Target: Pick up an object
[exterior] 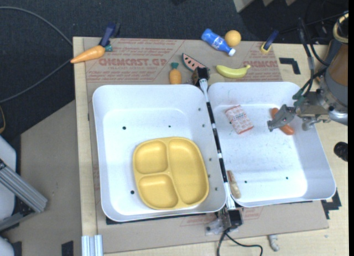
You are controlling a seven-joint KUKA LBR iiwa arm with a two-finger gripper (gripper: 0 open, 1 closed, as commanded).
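At the near edge of the bench, a small brown stick-like item (233,184) lies along the lower left rim of the right bin (310,180), close to the divider between the two bins. At about seven o'clock in the view, the left bin (110,116) holds a yellow three-compartment tray (170,172), which sits toward that bin's near side.

Farther up, in the right bin, a small white and pink packet (239,119) lies flat at the bin's ten o'clock. Toward three o'clock of the view the gripper (279,122) is low over the right bin's upper right part, with the arm (337,83) coming in from the right. A small orange object (287,129) sits right at the fingertips, touching or just under them; whether the fingers are apart or closed on it cannot be told.

Beyond the bins, on the cardboard at twelve o'clock, lie a small orange-and-green toy (175,76), a watermelon slice (191,62), a banana (232,71), a blue and white bottle (217,41) and an orange ball (233,37). At eleven o'clock a toy carrot (88,55) rests at the board's far left corner.
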